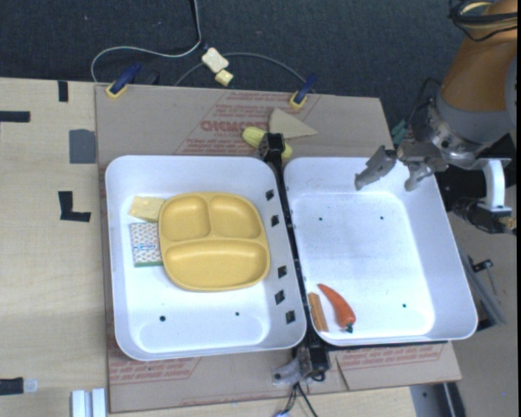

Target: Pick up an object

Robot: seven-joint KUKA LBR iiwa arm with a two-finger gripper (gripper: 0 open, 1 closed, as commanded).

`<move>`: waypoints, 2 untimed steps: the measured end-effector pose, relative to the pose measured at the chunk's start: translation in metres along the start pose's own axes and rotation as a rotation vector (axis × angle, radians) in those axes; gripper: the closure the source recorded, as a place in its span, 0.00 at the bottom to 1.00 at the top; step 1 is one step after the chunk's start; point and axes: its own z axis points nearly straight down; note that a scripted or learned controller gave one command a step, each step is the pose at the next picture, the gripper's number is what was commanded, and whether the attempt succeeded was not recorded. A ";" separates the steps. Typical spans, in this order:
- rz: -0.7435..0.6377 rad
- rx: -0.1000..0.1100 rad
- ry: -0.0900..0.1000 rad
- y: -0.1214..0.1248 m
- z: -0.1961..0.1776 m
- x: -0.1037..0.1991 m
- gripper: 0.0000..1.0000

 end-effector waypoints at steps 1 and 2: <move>-0.001 0.015 0.004 0.008 0.139 0.037 0.00; 0.005 0.008 0.001 -0.110 0.126 0.031 0.00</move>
